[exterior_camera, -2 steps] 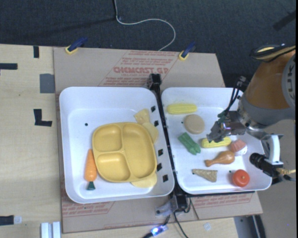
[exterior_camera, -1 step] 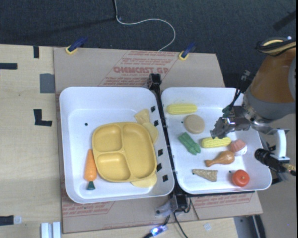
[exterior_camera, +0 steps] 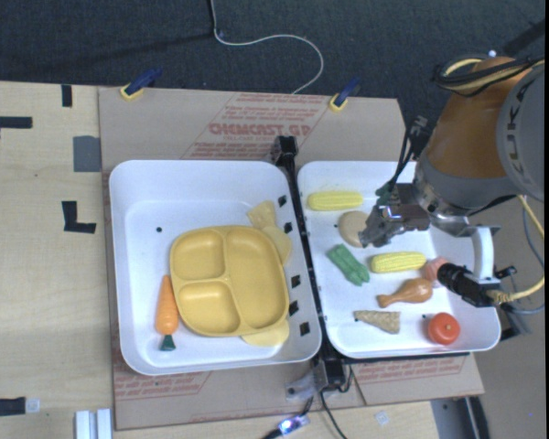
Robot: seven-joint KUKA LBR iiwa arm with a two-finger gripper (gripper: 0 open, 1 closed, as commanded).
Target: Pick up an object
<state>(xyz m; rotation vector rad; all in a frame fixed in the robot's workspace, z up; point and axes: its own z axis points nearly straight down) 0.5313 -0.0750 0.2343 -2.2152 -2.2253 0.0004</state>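
Observation:
My gripper [exterior_camera: 377, 231] hangs over the right bin [exterior_camera: 398, 174], just above a round beige object [exterior_camera: 349, 228] and beside the lower corn cob [exterior_camera: 395, 262]. A second corn cob [exterior_camera: 334, 200] lies at the bin's upper left. A green vegetable [exterior_camera: 348, 265], a chicken drumstick [exterior_camera: 408, 292], a tan wedge [exterior_camera: 379, 320] and a red tomato [exterior_camera: 443, 328] also lie in this bin. I see nothing between the fingers.
The left bin [exterior_camera: 133, 199] holds a yellow divided plate [exterior_camera: 227, 278], an orange carrot [exterior_camera: 166, 309] and pale yellow pieces [exterior_camera: 265, 216] under the plate's edges. A black divider [exterior_camera: 297, 236] separates the bins. A white cable [exterior_camera: 265, 39] lies behind the bench.

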